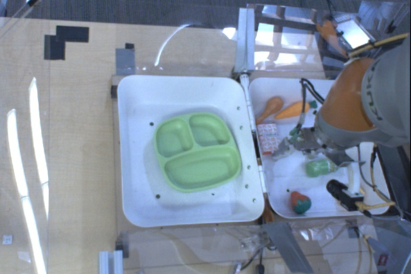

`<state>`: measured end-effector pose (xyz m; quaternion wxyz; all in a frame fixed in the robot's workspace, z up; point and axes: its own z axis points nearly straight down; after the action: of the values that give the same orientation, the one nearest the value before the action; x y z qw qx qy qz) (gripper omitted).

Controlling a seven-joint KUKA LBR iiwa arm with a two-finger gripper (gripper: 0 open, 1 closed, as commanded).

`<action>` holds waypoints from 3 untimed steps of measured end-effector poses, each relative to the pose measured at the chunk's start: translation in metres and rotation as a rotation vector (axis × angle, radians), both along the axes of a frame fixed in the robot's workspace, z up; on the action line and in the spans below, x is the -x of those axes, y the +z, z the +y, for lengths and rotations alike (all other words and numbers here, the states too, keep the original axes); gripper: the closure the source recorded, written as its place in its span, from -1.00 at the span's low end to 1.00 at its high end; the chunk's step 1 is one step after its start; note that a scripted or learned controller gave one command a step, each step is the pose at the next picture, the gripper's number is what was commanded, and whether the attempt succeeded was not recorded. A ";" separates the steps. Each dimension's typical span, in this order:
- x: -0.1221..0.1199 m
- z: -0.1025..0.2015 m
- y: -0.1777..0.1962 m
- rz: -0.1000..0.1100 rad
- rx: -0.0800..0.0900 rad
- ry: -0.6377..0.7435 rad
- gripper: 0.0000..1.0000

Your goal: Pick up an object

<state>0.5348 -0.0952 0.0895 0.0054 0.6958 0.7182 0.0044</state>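
Observation:
My gripper (pixel 286 145) is down inside the right bin (pixel 282 205), reaching in from the right, with its tip beside a small pink-and-white packet (pixel 267 136) by the bin's left wall. Whether it touches the packet is unclear. A green bottle-like object (pixel 318 167) lies just right of the gripper. A red and green strawberry-like toy (pixel 299 201) sits near the front edge. An orange carrot (pixel 291 110) and a tan pear-shaped piece (pixel 270 107) lie at the back of the bin.
The left bin (pixel 138 138) holds a green divided plate (pixel 196 151) in its middle. A metal divider rail (pixel 252 131) separates the two bins. The arm's orange band (pixel 343 102) hangs over the right bin's far side.

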 end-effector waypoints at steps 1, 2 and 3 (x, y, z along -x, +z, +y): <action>-0.068 -0.010 -0.001 0.003 0.000 -0.025 -1.00; -0.071 -0.007 0.012 -0.004 0.000 -0.014 1.00; -0.070 -0.007 0.012 -0.003 0.000 -0.014 -1.00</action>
<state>0.6053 -0.1024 0.1011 0.0064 0.7007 0.7134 0.0053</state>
